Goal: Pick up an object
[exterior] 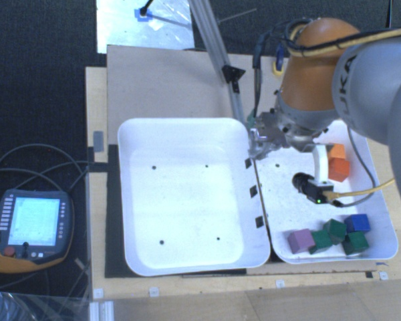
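My gripper (258, 144) hangs low over the far left corner of the right bin (381, 199), close to the wall between the two bins. Nothing shows between its tips from this angle. An orange block (339, 164) lies to its right, partly behind the wrist hardware. At the bin's near edge a pink block (298, 240) sits beside three green blocks (323, 239), with a blue block (357, 222) just behind them. All of these are well apart from the gripper.
The left bin (130, 179) stands alongside, its right wall directly under the gripper. A slanted metal pole (214, 39) crosses the back of the bench. A teach pendant (30, 229) lies off the bench at the left.
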Robot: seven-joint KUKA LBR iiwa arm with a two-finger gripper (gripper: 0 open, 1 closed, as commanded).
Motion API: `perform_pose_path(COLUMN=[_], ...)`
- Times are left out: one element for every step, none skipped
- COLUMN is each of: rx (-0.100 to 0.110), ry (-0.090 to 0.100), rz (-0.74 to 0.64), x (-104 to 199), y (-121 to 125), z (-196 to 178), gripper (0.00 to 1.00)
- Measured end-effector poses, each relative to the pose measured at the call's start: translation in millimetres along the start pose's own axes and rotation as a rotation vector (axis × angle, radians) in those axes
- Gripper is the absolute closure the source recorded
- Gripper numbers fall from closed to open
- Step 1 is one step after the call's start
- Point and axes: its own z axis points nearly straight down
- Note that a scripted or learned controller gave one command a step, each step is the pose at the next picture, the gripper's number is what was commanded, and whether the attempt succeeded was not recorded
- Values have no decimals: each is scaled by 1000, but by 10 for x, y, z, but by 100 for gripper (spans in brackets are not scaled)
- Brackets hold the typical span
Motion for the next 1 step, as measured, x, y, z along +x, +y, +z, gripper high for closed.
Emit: perform_pose_path(rx=[-1], ry=[1], rz=[-2], x=[574], y=[-199], z=[41], gripper=[100])
